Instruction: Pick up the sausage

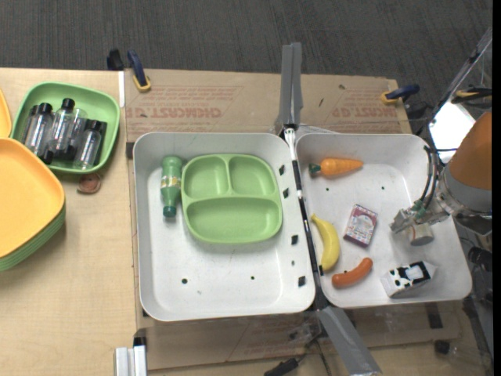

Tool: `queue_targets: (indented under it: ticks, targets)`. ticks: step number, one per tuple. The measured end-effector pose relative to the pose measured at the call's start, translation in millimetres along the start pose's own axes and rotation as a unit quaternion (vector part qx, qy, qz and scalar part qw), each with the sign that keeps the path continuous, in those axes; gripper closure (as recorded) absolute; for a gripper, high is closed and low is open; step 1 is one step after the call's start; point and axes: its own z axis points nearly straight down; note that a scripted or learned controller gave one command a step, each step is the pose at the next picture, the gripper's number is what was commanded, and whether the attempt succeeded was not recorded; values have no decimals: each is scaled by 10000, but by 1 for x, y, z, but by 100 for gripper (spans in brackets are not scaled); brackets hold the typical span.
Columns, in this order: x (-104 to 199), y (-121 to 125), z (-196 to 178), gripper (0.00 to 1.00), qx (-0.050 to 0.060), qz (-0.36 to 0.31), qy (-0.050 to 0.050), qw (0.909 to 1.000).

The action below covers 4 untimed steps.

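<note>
The sausage [352,272], orange-red and slightly curved, lies near the front of the right bin [391,180], just below the banana's tip. My gripper [412,225] hovers low over the right side of that bin, to the right of and behind the sausage, roughly a hand's width from it. Nothing is visibly held. The arm's orange band [477,161] enters from the right edge.
In the right bin are a banana [328,241], a carrot [337,166], a pink card box [361,225] and a black-and-white item [409,279]. The left bin [156,272] holds a green divided plate [231,197] and a green bottle [170,185]. Orange plates [23,202] and a green tray of bottles [66,128] sit far left.
</note>
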Motion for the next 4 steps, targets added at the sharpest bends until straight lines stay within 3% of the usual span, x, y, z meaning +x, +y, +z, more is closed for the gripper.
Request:
queue_targets:
  ticks: [1,2,3,4]
  targets:
    - [2,-27,2,100,41,-1378,-12,9905]
    - [8,-52,1,100,39,-1512,-23,9885]
    - [5,-53,-17,100,38,-1554,-54,9878]
    - [44,-42,-26,100,49,-1595,-61,9872]
